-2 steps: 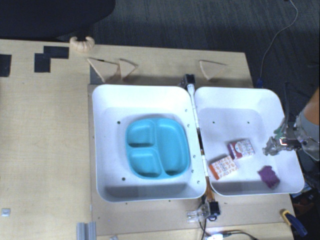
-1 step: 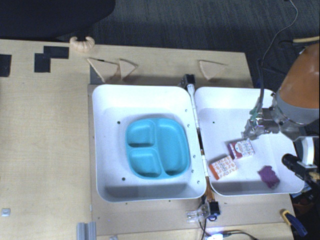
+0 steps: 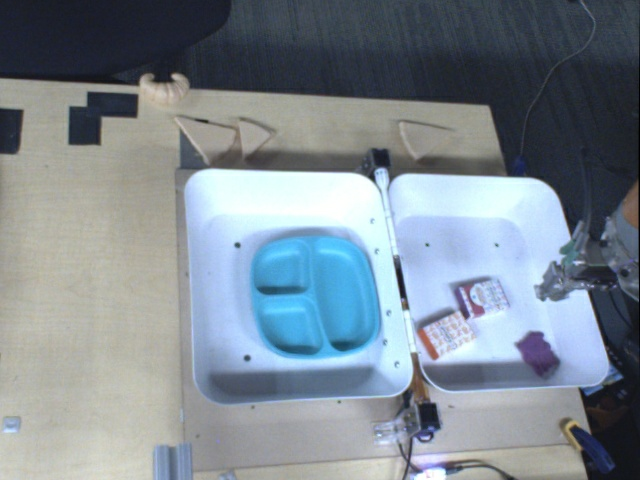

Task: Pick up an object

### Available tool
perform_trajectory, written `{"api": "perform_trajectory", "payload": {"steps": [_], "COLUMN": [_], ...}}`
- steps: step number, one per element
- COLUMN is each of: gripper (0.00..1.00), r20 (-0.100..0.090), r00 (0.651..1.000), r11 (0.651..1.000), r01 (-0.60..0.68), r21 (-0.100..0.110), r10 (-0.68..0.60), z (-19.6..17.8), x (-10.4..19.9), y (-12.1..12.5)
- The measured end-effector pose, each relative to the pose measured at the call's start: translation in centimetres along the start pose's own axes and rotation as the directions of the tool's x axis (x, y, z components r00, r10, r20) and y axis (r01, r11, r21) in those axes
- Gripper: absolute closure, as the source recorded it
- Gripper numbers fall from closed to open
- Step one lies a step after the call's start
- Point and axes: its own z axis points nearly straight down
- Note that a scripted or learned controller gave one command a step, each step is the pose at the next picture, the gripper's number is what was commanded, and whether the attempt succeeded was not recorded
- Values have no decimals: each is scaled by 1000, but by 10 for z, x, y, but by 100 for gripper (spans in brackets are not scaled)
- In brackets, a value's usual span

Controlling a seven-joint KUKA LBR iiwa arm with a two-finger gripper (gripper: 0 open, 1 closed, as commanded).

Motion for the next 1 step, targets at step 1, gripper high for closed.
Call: {"api": "perform_trajectory", "payload": {"steps": [1], "gripper": [100], "r20": [-3], "r00": [1000], "r11": [1000], "r01": [2], "r21": [0], "r10": [-2], "z": [-10], "x": [57], "y": [28]}}
